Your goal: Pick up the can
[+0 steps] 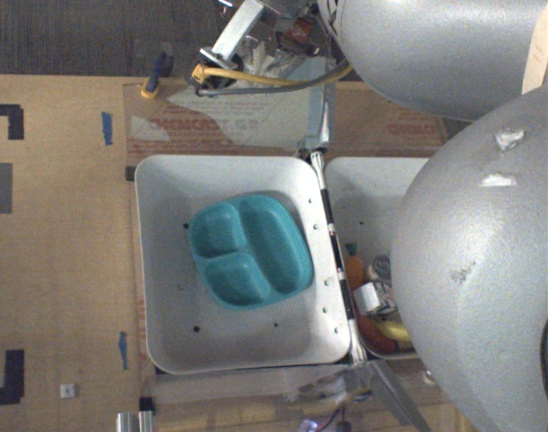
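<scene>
In the right bin (363,196), a small cylinder with a metallic top, which looks like the can (380,267), lies near the bin's left wall. The grey arm (471,241) covers most of that bin. The gripper (275,27) is up at the view's top edge, beyond the far rims of both bins and well away from the can. It is partly cut off by the frame, and nothing is seen held in it.
A teal divided plate (249,250) lies in the middle of the left bin (166,196). Beside the can are an orange item (355,271), a silver-white object (373,297) and a yellow banana-like piece (396,332) over something red (372,331).
</scene>
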You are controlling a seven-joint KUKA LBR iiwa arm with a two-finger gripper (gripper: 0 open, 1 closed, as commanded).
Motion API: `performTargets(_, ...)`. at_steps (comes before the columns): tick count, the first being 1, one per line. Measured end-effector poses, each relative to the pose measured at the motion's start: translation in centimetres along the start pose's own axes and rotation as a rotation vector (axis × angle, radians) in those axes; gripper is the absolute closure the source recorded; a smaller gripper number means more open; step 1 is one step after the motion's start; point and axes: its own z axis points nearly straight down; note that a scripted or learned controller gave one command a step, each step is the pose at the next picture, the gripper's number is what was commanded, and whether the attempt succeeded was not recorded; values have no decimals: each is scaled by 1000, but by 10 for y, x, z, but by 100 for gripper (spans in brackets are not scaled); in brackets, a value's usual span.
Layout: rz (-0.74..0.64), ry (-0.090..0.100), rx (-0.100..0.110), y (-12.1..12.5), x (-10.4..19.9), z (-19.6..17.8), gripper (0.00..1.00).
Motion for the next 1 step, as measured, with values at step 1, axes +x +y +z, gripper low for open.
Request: performTargets(1, -404, 0, -1, -7, -5, 0, 100)
